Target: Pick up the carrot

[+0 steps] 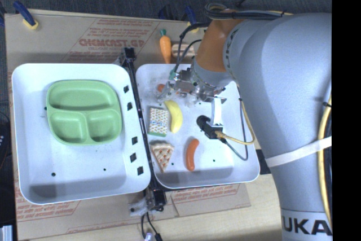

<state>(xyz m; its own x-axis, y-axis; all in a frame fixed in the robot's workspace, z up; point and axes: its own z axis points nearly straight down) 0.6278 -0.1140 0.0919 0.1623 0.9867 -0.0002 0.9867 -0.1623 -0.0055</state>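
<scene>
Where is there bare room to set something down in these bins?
Left bin: a wide bare strip in front of the green tray. Right bin: a small patch right of the sausage. Crowded around the banana and gripper.

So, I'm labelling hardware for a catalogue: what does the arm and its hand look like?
A bulky grey arm with an orange band above the wrist, white KUKA lettering low down, and a pale strap across it. The hand is small metallic hardware; a yellow cable loops beside it.
</scene>
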